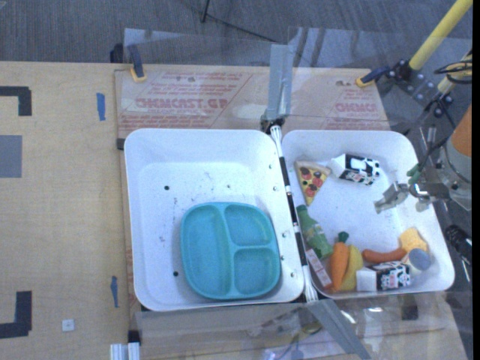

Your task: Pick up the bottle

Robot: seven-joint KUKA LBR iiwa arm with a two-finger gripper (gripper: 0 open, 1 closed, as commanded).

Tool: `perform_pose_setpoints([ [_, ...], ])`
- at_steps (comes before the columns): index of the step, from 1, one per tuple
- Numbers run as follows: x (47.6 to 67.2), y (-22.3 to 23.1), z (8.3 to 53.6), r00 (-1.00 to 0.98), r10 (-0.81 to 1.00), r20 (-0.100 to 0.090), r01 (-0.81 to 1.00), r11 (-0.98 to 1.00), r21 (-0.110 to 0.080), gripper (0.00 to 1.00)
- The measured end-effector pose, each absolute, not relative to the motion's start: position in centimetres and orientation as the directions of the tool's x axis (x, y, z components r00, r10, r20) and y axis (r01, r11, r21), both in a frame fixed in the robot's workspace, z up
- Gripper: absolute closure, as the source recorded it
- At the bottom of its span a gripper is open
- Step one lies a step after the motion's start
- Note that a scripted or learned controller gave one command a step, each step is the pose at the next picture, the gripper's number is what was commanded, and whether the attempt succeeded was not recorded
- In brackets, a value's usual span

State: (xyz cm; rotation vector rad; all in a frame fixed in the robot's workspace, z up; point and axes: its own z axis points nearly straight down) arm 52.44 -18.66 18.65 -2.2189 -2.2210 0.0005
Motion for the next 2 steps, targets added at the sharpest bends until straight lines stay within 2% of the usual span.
perform_pose_setpoints([
  [1,51.3,-16.2,26.6,0.323,0.946,-0.001,0.946,-0.323,0.001,0.0],
  [2,49.4,-19.7,21.0,0.598,0.802,-0.001,0.802,-0.598,-0.005,0.0],
])
